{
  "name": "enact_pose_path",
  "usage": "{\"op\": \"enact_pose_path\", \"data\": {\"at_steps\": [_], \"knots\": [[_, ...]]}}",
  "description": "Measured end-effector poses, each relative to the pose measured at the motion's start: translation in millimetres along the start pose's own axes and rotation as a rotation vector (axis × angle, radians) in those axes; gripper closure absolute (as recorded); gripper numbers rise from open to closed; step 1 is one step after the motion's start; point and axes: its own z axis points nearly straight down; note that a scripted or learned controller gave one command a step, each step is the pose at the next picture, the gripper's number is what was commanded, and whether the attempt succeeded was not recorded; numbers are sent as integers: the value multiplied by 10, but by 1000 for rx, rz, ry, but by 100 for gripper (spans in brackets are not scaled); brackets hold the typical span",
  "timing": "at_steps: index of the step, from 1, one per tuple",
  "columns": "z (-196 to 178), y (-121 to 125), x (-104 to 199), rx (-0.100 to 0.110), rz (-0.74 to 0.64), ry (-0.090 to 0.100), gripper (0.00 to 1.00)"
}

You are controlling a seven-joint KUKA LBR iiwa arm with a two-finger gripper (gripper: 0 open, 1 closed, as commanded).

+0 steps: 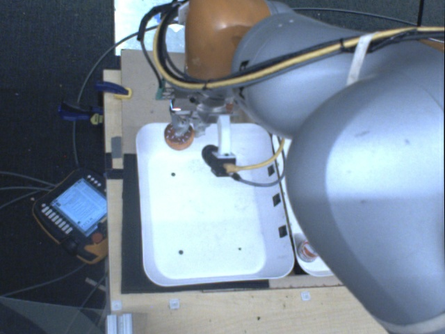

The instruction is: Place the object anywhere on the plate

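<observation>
— Bench and surroundings first, please.

— Pale wooden bench (229, 305) on a dark floor. A white bin (208, 214) sits on a black mat, and the edge of a second bin (309, 264) peeks out beside it under my arm. Off the bench lies a handheld pendant (73, 214) with a lit screen, and blue clamps (104, 89) grip the bench's far side.

— Your arm?

— My grey arm (348, 152) covers much of the picture, with the orange band (219, 26) above the wrist and yellow and black cables running along it. My gripper (186, 122) hangs over the far corner of the white bin.

— Where is the object?

— A small round brownish object (179, 138) sits directly under my gripper, at that far corner. It looks to be at the fingertips, but the view is too blurred to say whether it is gripped or merely lying in the bin.

— Finger state?

— I cannot tell.

— Anything else?

— A small reddish item (306, 249) shows in the second bin, just at my arm's edge.
</observation>
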Motion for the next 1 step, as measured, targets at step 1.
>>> {"op": "enact_pose_path", "data": {"at_steps": [1], "knots": [[-4,5,-39,1,5,-2,0]]}}
